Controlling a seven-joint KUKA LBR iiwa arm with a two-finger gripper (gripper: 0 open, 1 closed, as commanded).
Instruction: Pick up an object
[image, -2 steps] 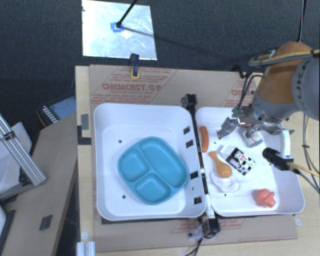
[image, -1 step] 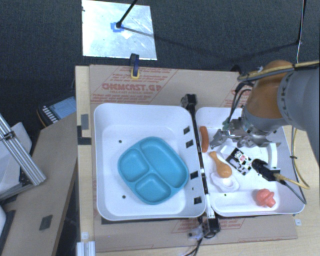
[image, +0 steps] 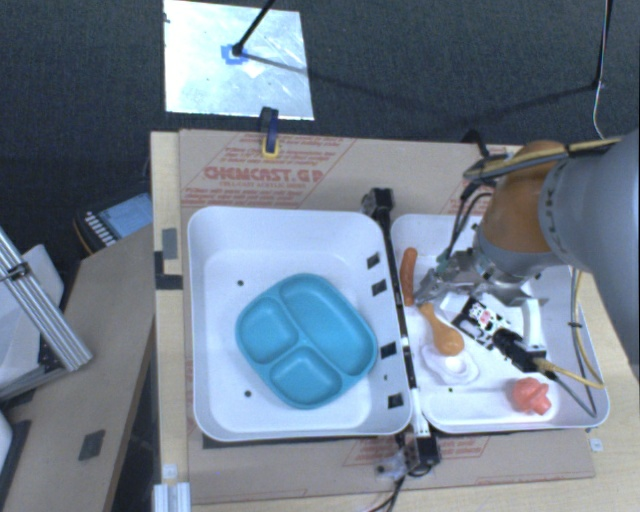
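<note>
Sausage (image: 408, 275) and pink toy (image: 530, 395) in right bin (image: 480, 408) — blue plate (image: 305, 340) in left bin (image: 230, 255); pincer (image: 450, 290) state unclear.

A blue plate (image: 305, 340) with three parts lies flat. Right of the plate lies a thin orange sausage (image: 408, 275). A tan spoon (image: 443, 335) is just past it, touching a small white piece (image: 458, 367). A pink lump (image: 530, 394) lies farthest off.

Divided plate (image: 305, 340) sits in my left bin (image: 215, 260); over in the right bin (image: 470, 405), sausage (image: 408, 275) at 10 o'clock, toy (image: 530, 393) at 5.
</note>
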